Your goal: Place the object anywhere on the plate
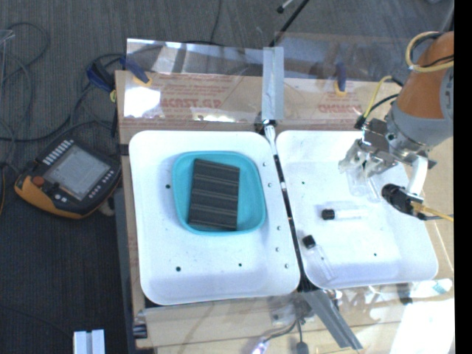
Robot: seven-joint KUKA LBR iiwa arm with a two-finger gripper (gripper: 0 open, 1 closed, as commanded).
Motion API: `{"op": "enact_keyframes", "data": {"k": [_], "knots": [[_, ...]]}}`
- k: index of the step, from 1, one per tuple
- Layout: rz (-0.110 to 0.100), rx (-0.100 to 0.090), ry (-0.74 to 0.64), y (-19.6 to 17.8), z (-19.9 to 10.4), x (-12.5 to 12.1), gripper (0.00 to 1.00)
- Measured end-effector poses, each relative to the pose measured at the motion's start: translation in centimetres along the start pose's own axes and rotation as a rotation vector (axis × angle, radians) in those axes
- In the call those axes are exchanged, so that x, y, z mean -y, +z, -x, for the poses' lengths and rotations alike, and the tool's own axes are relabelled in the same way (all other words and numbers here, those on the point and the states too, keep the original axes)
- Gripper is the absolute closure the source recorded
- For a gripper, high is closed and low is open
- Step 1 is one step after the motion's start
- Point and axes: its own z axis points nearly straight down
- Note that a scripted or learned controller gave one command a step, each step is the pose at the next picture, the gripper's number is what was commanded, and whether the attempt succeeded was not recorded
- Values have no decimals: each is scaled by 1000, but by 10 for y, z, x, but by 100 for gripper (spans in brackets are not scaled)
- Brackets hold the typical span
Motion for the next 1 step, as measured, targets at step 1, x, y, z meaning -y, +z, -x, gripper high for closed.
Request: {"op": "enact_keyframes", "data": {"k": [1], "knots": [[0,0,0,0,0,0,0]]}}
